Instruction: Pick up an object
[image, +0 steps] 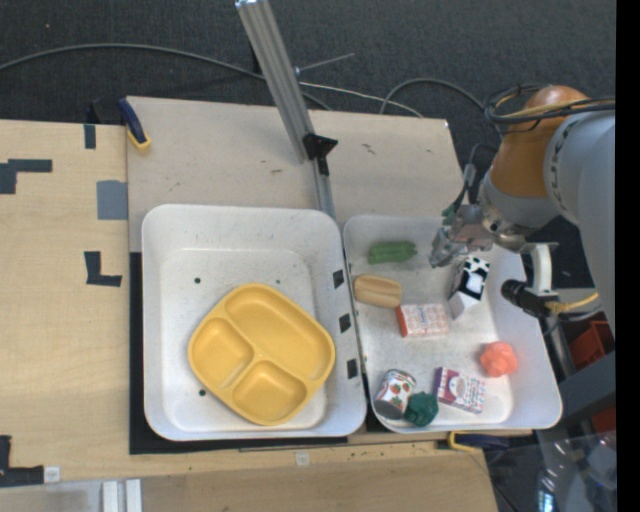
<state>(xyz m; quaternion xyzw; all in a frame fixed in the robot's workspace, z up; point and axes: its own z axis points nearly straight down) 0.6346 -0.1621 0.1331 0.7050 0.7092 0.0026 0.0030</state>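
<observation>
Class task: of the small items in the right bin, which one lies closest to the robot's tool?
The black-and-white carton, just below and right of the tool. The green piece lies further left, and the orange ball sits well below.

I can't read any text from here. The small red-and-white carton (423, 320) in the right bin (530, 400) carries printing on its face, but it blurs to pale blocks. The purple-and-white packet (460, 389) near the front has a label too small for me to make out. The round can (396, 391) beside it shows a coloured picture, no legible letters. The black-and-white carton (470, 282) shows only patches, nothing I can read as a word or number
</observation>
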